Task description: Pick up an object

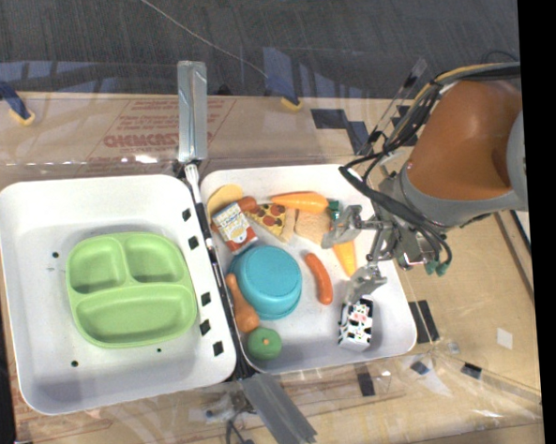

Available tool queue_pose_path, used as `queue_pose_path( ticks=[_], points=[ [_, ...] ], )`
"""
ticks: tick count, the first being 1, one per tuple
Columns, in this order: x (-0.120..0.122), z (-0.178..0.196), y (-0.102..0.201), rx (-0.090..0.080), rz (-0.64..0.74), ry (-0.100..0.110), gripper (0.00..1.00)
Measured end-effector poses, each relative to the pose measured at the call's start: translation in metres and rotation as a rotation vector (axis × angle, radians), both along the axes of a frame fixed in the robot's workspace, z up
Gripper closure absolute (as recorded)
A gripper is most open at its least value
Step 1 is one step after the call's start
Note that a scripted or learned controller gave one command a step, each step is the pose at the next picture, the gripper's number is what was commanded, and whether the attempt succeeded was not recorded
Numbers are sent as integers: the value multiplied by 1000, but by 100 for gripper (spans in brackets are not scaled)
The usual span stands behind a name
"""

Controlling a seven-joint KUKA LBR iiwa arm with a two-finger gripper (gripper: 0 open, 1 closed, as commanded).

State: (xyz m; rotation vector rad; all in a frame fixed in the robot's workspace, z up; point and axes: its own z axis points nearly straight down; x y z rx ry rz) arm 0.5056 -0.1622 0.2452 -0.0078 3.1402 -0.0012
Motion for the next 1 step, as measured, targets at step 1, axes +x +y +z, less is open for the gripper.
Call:
queue_pose_path(
  ticks=[1],
  points=[
    [-23,-152,-20,-1,22,0,0]
  ],
)
